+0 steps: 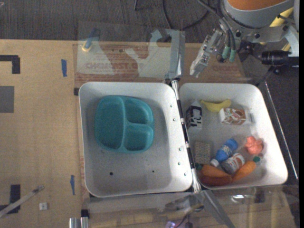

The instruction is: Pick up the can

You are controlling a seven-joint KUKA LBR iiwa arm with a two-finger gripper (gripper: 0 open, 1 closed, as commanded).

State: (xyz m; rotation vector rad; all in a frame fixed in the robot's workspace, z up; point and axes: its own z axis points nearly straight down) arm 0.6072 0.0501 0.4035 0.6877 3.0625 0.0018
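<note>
The can (233, 163) is small and silvery with a red label. It lies on its side near the front of the right bin (266, 109), wedged between a blue bottle (225, 151) and an orange carrot (246, 169). My gripper (201, 63) hangs high above the bench just behind the right bin's back left corner, far from the can and with nothing visibly in it. The grey arm with its orange band comes in from the top right.
The right bin also holds a banana (215, 104), a small carton (232, 115), a black and white pack (194, 117), a brown sponge (202, 152), a pink toy (254, 145) and an orange vegetable (214, 171). A teal divided plate (124, 123) lies in the left bin (90, 175).
</note>
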